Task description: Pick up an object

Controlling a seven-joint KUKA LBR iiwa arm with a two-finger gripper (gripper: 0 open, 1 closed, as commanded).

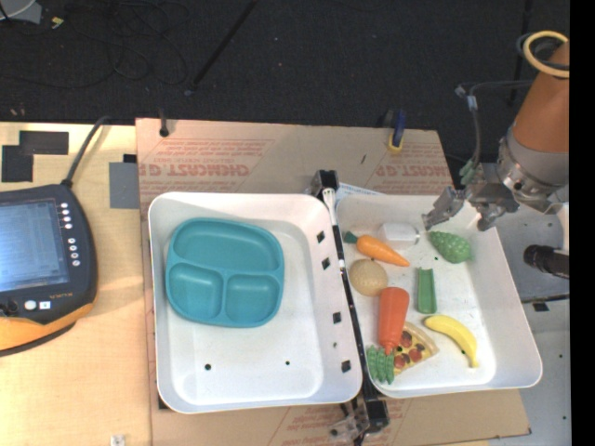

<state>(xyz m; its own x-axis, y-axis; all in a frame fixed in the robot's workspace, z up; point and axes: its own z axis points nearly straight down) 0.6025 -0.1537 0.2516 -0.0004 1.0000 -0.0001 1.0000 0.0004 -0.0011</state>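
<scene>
Toy food fills the right bin (521,342), where we count a green leafy piece (451,246) at the far side, just under the gripper (462,207). Beside it lie a small white block (400,233) and an orange carrot (382,249) with its green stub toward the divider. Nearer the middle we see a tan potato (368,276), a green cucumber stick (426,290), and a larger red-orange carrot (391,319) whose green top (379,364) reaches the near rim. A pizza slice (414,347) sits against that carrot, and a yellow banana (456,335) curves just to its right.

The gripper hangs over the bin's far right corner, its two fingers spread apart with nothing between them; the leafy piece sits close below the right finger, though we cannot tell whether they touch. The grey arm (539,151) with its orange band enters from the right.

In the left bin (186,360) rests a teal divided plate (224,272), set toward the far left. Both bins stand on cardboard (279,156) over the counter (56,360). A control pendant (39,249) with a dark screen lies at the left.
</scene>
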